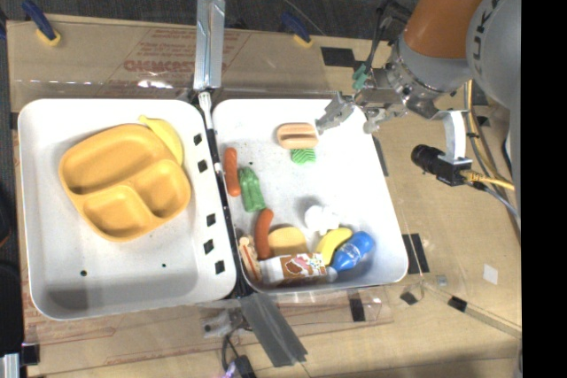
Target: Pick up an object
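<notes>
The camera view looks down on 2 white bins: the left bin [53, 279] carries a yellow divided tray [124, 181] of smooth moulded plastic, and the right bin [372, 190] holds a scatter of toy food. The gripper [353, 113] hangs over the right bin's upper edge with its 2 fingers spread and nothing between them; one pale fingertip [333, 116] sits just beside the hot dog [297, 135]. That hot dog looks the nearest candidate: a small, light, rounded piece, probably hard glossy plastic and so apt to slip or roll, best pinched across its short width. Touching its lower side lies a ribbed green piece [304, 156]. Farther down sit a green bottle [252, 190], a banana [332, 241] and a blue bottle [351, 252], crowded together.
</notes>
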Robot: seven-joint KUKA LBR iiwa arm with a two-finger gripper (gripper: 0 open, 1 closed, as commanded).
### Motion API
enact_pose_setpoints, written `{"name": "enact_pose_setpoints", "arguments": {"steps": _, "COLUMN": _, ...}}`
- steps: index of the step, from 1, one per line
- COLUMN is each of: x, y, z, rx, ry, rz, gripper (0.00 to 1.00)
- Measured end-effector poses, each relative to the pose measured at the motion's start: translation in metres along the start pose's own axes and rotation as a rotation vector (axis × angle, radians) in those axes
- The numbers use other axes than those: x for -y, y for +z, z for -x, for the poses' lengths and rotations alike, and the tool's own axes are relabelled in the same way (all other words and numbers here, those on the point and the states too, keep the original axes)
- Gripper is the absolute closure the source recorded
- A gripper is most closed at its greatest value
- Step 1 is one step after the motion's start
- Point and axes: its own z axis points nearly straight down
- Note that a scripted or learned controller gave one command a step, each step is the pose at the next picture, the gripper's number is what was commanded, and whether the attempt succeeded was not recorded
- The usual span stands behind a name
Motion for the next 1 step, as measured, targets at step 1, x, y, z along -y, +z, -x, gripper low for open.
{"name": "enact_pose_setpoints", "arguments": {"steps": 1, "x": 0.0255, "y": 0.1387, "z": -0.0447, "rx": -0.002, "ry": -0.017, "rz": -0.010, "gripper": 0.00}}
